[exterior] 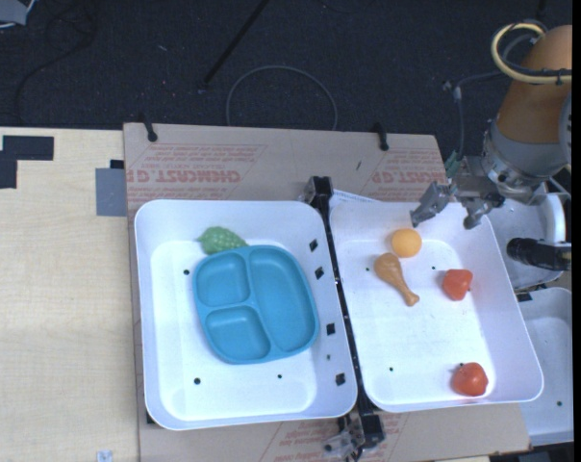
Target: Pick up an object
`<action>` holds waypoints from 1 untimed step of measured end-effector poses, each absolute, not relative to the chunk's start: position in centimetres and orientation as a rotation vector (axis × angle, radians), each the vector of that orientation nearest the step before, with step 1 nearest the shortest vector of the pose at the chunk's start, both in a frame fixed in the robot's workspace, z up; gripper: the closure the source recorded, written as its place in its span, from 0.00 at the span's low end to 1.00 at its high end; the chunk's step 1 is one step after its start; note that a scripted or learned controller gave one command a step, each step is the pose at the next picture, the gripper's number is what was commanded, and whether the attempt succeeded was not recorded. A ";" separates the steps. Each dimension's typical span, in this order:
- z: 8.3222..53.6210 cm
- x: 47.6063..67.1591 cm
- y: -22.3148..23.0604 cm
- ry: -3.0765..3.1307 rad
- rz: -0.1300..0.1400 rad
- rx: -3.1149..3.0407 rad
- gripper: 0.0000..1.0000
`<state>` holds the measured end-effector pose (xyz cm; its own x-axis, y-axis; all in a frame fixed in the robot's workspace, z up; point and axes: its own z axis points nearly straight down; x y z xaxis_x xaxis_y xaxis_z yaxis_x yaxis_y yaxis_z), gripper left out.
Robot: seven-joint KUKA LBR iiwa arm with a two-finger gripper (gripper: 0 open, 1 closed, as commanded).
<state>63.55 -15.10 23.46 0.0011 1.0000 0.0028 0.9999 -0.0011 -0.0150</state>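
Camera view placed the gripper above the far rim of the right bin, its two fingers spread wide and nothing between them. Nearest candidate for the pick was the orange ball, which lay on the bin floor toward the view's lower left of the fingers, close but not touching. Just beside the ball, nearly touching it, was the toy drumstick, its long axis running diagonally from the thick end near the ball down toward the view's lower right. A red piece sat near the gripper too, almost straight below it in the picture, and a second red piece rested well apart in the near corner. Judging by this, a short move inward and down would bring the open fingers over either the ball or the first red piece. The left bin held a blue divided plate and a green item, far from the arm.
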 end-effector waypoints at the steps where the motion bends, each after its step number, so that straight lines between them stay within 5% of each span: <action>1: 24.2 63.8 -15.1 -2.220 0.002 -2.219 0.00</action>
